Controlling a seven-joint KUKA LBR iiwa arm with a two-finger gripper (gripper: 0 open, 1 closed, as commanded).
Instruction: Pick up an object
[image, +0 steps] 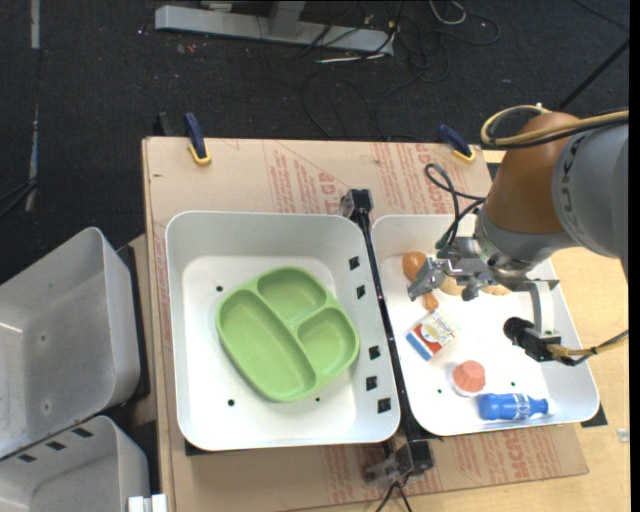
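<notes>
Camera view: the claw (450, 280) hangs low over the right bin (487, 332), at its 11 o'clock, just beside an orange piece (414, 264) — the likely target, I judge, being closest. More orange shows, partly hidden under the claw. Wide or narrow, I cannot tell. Loose for picking lie one carton (432, 334), one pink disc (469, 376) and one blue bottle (510, 406) toward 6 o'clock. Left bin (200, 260) — one green tray (285, 335).

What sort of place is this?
Probably a robotics lab: a grey-and-orange robot arm above two white bins on a clamped board, with loose cables on the dark floor.
</notes>
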